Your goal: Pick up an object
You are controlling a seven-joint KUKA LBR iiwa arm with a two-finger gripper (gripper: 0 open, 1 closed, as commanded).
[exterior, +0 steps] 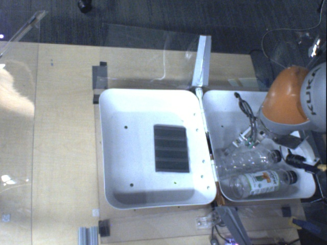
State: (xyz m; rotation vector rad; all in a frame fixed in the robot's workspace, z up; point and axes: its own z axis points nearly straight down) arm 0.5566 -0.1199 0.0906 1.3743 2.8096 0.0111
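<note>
From above, the arm (294,98) reaches in over the right bin (225,111) on the desk (61,152). Its claw (250,139) hangs just above a clear plastic bottle (248,160), though I cannot tell how wide it stands. A labelled bottle (260,181) lies nearer the front wall, just below the clear one, both long axes running left to right. The label's writing is too small to read. The left bin (117,137) holds a dark ridged block (171,148).

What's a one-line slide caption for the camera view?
Grey KUKA arm with orange band reaches over the right white bin holding two clear plastic bottles; left white bin has a dark ribbed panel.
</note>
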